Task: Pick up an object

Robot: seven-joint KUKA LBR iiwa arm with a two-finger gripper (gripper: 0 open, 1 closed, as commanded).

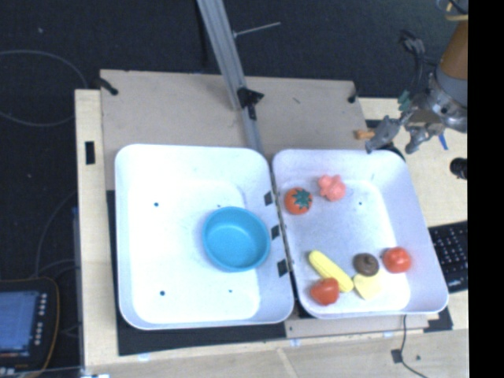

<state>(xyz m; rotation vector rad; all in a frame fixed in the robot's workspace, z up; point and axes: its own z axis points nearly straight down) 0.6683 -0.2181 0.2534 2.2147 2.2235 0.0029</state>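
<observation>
While the arm (450, 61) hangs past the right bin's (417, 211) far right corner | left bin (142, 211) — blue bowl (235, 239) | right bin — banana (329, 270), tomatoes (396, 259), pink piece (331, 187) | gripper (400, 138) apparently open — nothing between fingers

One fixed camera hangs high above the desk (331, 101), tilted down, taking in both white bins (142, 211) from some way off.
</observation>
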